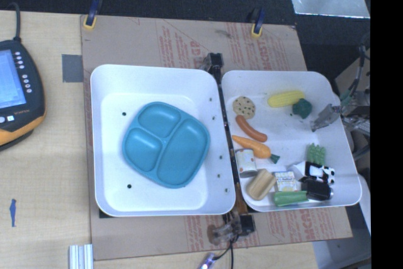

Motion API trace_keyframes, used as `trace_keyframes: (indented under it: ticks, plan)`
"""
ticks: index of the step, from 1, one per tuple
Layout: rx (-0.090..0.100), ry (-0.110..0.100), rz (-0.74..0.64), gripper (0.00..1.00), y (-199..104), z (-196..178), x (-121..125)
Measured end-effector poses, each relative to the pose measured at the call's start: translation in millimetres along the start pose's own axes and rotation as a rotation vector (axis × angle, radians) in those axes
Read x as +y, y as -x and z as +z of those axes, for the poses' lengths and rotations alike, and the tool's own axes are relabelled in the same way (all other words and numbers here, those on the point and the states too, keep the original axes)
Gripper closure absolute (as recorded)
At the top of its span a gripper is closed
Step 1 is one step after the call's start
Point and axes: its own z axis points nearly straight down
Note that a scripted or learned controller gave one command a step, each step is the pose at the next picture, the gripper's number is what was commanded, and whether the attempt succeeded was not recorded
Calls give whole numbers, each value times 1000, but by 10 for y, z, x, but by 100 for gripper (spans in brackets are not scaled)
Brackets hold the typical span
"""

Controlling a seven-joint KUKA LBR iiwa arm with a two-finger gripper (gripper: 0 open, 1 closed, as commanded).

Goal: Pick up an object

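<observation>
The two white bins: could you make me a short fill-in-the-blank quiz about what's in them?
1. The left bin holds one divided plate coloured ____.
2. The round cookie lies in the ____ bin.
3. The corn cob is coloured ____.
4. The gripper hangs over the right bin's ____ edge.

Missing words: blue; right; yellow; right

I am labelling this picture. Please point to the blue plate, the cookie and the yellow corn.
blue plate (pixel 165 144): camera view, on its middle ridges.
cookie (pixel 244 106): camera view, on its centre.
yellow corn (pixel 284 98): camera view, on the middle of the cob.
</observation>
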Motion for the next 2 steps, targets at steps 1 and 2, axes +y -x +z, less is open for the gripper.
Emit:
trace_keyframes:
  ticks: [1,2]
  plan:
    - [-1,-1,-1,0,-202,771,810]
    - [-1,-2,-1,0,-222,1330,1281]
